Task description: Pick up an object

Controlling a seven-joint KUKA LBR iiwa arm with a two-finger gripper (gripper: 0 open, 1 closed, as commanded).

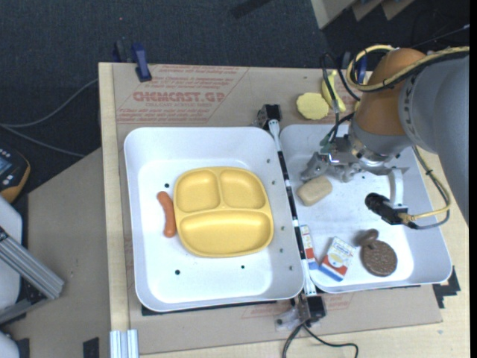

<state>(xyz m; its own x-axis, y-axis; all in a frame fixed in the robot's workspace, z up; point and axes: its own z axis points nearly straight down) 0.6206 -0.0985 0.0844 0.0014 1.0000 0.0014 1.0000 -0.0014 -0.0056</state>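
My gripper (330,166) hangs over the upper left part of the right bin (425,200), below the arm's grey wrist and orange band. Just under and in front of it lies a beige bread-like piece (314,192) on the bin floor, close to the gripper's tip; I cannot tell whether they touch. A brown round cookie (378,257) and a small white, red and blue carton (337,259) lie near the bin's front edge.
The left bin (145,200) holds a yellow divided plate (221,209) and an orange sausage (168,213) beside it. A yellow lump (313,106) sits on the bench behind the right bin. Black cable and a connector (384,207) trail over the right bin.
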